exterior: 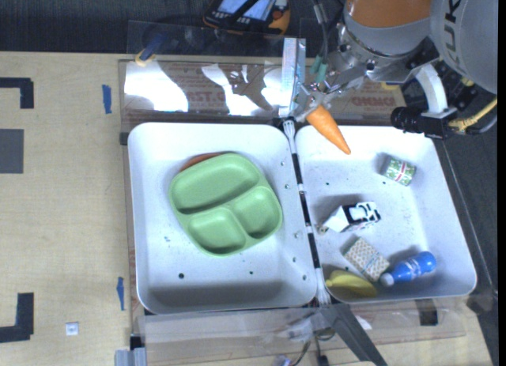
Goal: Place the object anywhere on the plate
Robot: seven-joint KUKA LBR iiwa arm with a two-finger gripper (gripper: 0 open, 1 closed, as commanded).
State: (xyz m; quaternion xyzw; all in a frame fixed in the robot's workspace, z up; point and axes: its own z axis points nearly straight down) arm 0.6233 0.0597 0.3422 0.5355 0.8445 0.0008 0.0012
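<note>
An orange carrot [328, 130] hangs tilted over the far left corner of the right bin [451, 190], its thick end up between the fingers of my gripper [311, 108]. The gripper is shut on the carrot's top end, just right of the divider between the bins. The green sectioned plate [226, 201] lies in the middle of the left bin [150, 222], down and left of the carrot. Something orange-red peeks out from under the plate's far left edge.
The right bin holds a small green-and-white can [399, 170], a black-and-white toy [353, 216], a patterned packet [367, 258], a blue bottle [408, 269] and a yellow banana [353, 283]. A clear upright panel [291, 72] stands behind the bins.
</note>
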